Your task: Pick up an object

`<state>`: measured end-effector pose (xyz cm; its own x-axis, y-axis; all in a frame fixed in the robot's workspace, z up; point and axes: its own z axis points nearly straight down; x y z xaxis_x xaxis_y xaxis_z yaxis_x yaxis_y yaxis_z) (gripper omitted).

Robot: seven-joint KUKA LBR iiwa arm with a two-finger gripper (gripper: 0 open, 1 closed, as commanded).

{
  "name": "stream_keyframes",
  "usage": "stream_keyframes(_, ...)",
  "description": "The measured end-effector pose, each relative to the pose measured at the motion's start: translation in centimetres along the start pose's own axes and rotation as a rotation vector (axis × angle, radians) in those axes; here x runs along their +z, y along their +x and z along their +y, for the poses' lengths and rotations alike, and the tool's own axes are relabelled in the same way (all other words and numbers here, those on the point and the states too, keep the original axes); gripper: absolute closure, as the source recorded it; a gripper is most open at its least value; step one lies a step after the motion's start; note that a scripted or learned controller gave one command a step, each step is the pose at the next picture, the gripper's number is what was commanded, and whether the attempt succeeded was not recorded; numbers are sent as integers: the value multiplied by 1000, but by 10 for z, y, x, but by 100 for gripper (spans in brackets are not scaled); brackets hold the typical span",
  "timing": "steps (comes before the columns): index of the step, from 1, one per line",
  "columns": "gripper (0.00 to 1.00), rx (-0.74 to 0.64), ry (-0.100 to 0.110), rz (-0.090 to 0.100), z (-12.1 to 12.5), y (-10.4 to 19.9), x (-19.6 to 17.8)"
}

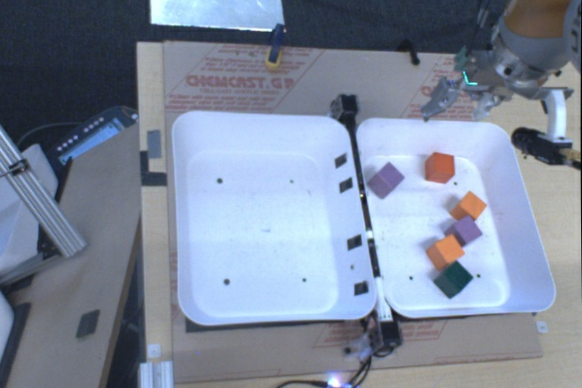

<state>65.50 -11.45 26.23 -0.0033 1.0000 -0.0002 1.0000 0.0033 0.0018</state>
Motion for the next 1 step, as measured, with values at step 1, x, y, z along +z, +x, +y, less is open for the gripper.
stream_keyframes(1,0,6,5,-1,12,-63,102)
